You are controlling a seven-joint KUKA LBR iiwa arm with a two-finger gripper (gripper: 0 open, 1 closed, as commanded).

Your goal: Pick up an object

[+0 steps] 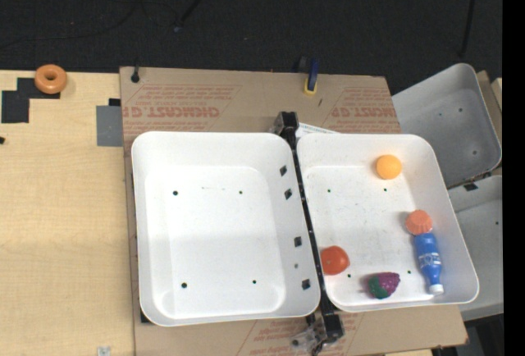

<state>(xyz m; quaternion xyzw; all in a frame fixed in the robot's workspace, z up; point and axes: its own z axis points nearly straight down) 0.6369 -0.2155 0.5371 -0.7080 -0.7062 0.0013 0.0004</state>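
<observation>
Looking down in the camera view, every candidate lies in the right bin (344, 151): orange ball (389, 166) at the far side, red ball (334, 260) against the divider, purple-green toy (383, 285), blue bottle (427, 262) with its long axis running near-to-far along the right wall. Jaw state cannot be told. The left bin (156, 157) adjoins.
</observation>
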